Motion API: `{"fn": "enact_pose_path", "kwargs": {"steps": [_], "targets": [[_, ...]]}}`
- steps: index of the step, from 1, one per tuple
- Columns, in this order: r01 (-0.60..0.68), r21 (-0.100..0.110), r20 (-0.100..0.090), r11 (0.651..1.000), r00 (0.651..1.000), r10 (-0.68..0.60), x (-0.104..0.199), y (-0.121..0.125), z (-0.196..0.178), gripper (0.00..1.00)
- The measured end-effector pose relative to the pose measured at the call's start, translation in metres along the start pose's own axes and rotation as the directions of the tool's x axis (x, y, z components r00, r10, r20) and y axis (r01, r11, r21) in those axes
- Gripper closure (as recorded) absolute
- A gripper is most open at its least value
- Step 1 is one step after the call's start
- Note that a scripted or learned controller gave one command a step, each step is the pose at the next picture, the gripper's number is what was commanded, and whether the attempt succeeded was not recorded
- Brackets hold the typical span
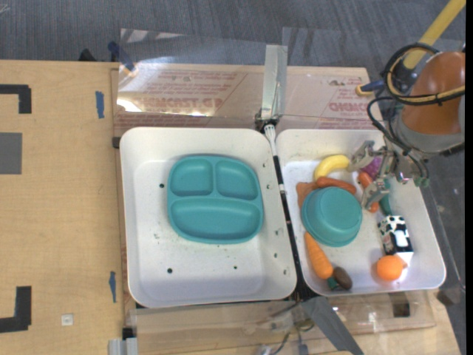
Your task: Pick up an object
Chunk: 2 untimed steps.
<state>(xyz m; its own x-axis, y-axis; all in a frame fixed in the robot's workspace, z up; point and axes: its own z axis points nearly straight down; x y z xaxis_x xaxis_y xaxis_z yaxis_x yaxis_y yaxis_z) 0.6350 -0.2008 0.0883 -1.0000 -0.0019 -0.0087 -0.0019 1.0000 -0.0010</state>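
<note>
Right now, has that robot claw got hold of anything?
Cannot be told: the gripper hangs over the right bin beside the banana, with its tips too cluttered.

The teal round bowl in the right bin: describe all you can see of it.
The teal round bowl looks like smooth matte plastic, with a plain rim and no markings. It sits upright and holds nothing, near the middle of the right white bin. An orange carrot lies against its lower left edge, and another orange piece shows behind its upper rim. The yellow banana lies just beyond.
</note>
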Motion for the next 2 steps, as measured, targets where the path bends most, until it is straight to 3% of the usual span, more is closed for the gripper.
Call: {"fn": "enact_pose_path", "kwargs": {"steps": [1, 2], "targets": [[0.001, 0.003, 0.015, 1.000, 1.000, -0.001, -0.004, 0.000, -0.015, 1.00], [-0.319, -0.001, 0.009, 0.948, 0.948, 0.319, 0.016, 0.044, -0.159, 1.00]]}}
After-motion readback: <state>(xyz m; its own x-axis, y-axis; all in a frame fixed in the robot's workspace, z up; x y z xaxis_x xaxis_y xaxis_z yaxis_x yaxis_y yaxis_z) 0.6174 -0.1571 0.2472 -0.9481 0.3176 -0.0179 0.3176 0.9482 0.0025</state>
